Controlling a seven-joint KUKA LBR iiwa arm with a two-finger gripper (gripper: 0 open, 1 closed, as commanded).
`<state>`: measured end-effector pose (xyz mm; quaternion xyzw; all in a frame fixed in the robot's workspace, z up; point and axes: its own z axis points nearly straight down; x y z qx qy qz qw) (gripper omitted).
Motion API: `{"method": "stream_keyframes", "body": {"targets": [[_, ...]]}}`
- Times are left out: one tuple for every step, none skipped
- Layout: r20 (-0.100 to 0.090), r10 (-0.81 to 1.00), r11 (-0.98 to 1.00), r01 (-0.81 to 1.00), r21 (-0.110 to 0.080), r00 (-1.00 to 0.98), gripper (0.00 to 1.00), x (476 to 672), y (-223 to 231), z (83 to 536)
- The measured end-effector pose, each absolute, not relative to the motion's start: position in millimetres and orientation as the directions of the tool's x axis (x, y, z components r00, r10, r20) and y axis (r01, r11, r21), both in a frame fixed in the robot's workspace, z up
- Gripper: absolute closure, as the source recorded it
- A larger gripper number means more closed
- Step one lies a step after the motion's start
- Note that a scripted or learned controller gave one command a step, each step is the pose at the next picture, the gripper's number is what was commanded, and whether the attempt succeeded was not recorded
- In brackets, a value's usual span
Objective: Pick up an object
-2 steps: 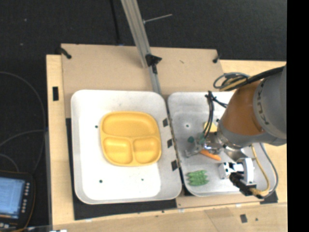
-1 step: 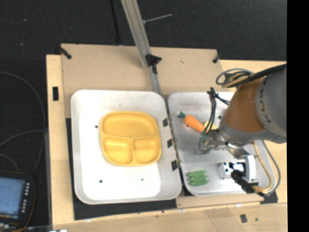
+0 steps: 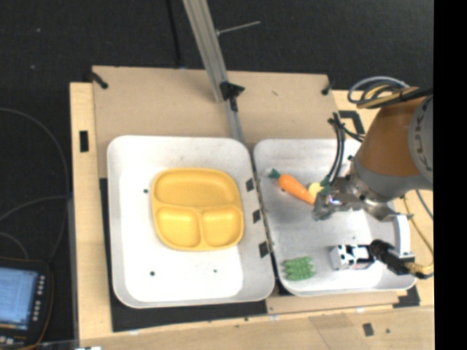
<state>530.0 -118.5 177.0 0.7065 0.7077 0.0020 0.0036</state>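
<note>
An orange toy carrot (image 3: pixel 294 187) with a green tip lies slantwise in the upper left of the right bin (image 3: pixel 306 228). A small yellow piece (image 3: pixel 315 189) sits at its thick end. My gripper (image 3: pixel 325 204) hangs low over the bin, just right of and below the carrot's thick end, close to the yellow piece. Whether it touches either one I cannot tell. A small white and black toy (image 3: pixel 349 257) rests near the bin's front right. A green ridged item (image 3: pixel 298 269) lies at the front left.
The left bin (image 3: pixel 131 268) holds a yellow divided plate (image 3: pixel 197 208). A slanted metal rail (image 3: pixel 211 49) rises behind the bins. The arm's orange band (image 3: pixel 390 141) hangs over the right bin's far right side.
</note>
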Motion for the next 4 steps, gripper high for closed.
{"method": "stream_keyframes", "body": {"targets": [[-0.002, 1.0, 0.003, 1.0, 0.008, -0.003, 1.0, 532.1, -120, 224], [0.001, 1.0, 0.008, 1.0, 0.003, -0.008, 1.0, 545.1, -68, 238], [0.002, 1.0, 0.008, 1.0, 0.002, -0.008, 1.0, 561.8, -12, 243], [0.001, 1.0, 0.007, 1.0, 0.001, -0.007, 1.0, 570.0, 32, 246]]}}
